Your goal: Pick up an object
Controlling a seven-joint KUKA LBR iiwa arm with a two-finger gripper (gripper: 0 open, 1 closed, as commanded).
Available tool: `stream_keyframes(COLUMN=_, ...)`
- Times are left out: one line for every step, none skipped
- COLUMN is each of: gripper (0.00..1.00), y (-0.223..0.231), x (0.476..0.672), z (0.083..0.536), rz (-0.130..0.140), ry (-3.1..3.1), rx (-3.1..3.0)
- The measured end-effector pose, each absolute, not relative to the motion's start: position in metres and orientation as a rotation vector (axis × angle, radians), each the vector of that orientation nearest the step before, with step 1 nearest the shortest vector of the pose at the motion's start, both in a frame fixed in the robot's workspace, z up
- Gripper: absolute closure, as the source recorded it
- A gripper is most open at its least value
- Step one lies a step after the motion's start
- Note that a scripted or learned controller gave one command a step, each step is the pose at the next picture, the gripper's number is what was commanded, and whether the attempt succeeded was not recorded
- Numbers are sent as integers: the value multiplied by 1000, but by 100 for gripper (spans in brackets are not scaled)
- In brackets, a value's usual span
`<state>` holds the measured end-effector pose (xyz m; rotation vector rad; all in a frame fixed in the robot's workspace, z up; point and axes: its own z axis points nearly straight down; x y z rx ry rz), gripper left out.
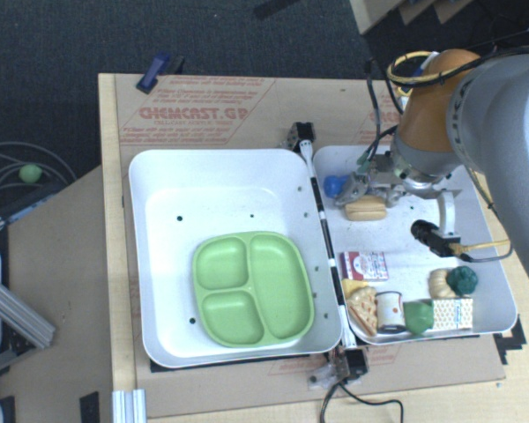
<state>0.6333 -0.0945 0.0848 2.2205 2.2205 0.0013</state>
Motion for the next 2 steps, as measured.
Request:
stream_keyframes(gripper=100, y=-94, x=634, z=95, rz=3, ry=2219, rx=2219)
stream_keyframes(gripper=100, y=-28, x=616, z=185, rz=3, ry=2222, rx=2219)
